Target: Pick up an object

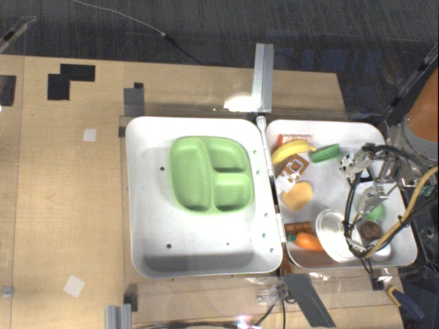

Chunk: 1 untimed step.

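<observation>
The right bin (332, 181) holds several objects. A yellow banana (291, 151) lies at its far left, with a green vegetable piece (324, 152) beside it. Just nearer are a brown-and-white box (293, 168) and a tan bread roll (298, 195). An orange carrot (308, 241) and a white bowl (330, 234) sit at the near edge. My gripper (372, 201) hangs low over the right side of this bin, wrapped in cables. A brown round object (371, 230) lies just below it and a small green piece (376, 212) right beside it. I see nothing held.
The left bin (147, 204) carries a green divided plate (209, 173). A metal post (263, 74) stands behind the seam between the bins. A red-edged packet (291, 140) peeks from behind the banana. Wooden bench surface extends to the left.
</observation>
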Available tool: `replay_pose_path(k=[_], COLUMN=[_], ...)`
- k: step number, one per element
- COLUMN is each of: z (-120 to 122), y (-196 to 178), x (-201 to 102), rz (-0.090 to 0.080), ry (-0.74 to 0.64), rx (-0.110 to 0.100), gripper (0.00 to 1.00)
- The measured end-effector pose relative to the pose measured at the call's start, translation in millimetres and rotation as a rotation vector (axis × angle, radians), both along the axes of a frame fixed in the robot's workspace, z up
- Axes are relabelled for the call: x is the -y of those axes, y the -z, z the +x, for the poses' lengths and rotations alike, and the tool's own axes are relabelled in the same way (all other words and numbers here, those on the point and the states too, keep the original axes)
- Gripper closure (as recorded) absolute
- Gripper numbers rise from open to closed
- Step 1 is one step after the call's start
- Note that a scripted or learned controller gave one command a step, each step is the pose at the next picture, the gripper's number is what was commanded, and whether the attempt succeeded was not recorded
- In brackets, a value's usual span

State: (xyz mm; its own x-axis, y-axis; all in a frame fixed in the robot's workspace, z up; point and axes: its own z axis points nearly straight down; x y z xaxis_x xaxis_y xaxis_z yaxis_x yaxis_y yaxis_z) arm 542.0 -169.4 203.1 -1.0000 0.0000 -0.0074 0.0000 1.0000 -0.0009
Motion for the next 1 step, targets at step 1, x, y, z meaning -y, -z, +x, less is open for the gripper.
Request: replay_pose_path(k=[1], z=[59.4], y=[107.5], x=[-2.1], rz=[-0.003], ry=[-0.078], rx=[0.015], gripper=[0.00])
